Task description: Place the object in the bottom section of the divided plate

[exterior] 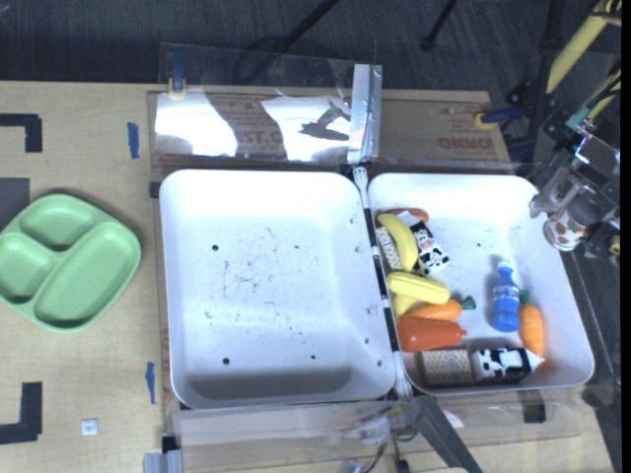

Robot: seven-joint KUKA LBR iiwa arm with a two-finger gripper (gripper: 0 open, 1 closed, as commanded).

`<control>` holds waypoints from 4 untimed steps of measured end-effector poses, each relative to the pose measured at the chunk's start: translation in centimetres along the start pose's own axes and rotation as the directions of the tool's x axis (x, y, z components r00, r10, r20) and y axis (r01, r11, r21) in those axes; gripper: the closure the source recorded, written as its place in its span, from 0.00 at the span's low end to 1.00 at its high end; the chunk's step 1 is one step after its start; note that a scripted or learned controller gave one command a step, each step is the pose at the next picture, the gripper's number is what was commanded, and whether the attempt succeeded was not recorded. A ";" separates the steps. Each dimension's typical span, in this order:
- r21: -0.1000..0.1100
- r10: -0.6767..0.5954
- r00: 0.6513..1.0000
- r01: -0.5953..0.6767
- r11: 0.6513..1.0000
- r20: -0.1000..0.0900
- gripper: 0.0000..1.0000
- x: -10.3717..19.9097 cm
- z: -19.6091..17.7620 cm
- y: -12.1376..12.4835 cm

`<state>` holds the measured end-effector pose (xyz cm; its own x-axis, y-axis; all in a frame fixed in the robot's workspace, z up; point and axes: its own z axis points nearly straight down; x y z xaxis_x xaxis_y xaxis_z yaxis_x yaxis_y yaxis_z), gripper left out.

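Observation:
The green divided plate (65,262) lies on the bench at the far left, outside the bins. Its large bottom section (87,276) holds nothing, and neither do the two small upper sections. My gripper (560,208) hangs at the right rim of the right bin (463,193), far from the plate. A small white thing with red marks (564,233) sits right at its tip; whether it is gripped is unclear. The right bin holds two bananas (396,240) (417,288), a carrot (432,312), a blue bottle (505,299) and other toy foods.
The left bin (187,205) lies between the gripper and the plate. A clear panel (261,116) stands behind it. An orange-red piece (430,335), another carrot (532,330) and a cow-patterned box (505,364) lie near the right bin's front wall.

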<state>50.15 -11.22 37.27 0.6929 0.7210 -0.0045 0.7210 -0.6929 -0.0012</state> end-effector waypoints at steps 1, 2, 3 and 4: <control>0.000 0.085 0.996 -0.085 0.996 0.000 1.00 -9.1 -1.8 5.9; 0.004 0.238 0.971 -0.238 0.971 0.001 1.00 -0.7 3.7 -2.2; 0.003 0.198 0.980 -0.198 0.980 0.000 1.00 -0.6 6.1 -2.3; 0.000 0.475 0.880 -0.475 0.880 0.000 1.00 -6.6 5.1 3.7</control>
<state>48.23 -18.61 32.19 0.9524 0.3048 -0.0044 0.3048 -0.9524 0.0012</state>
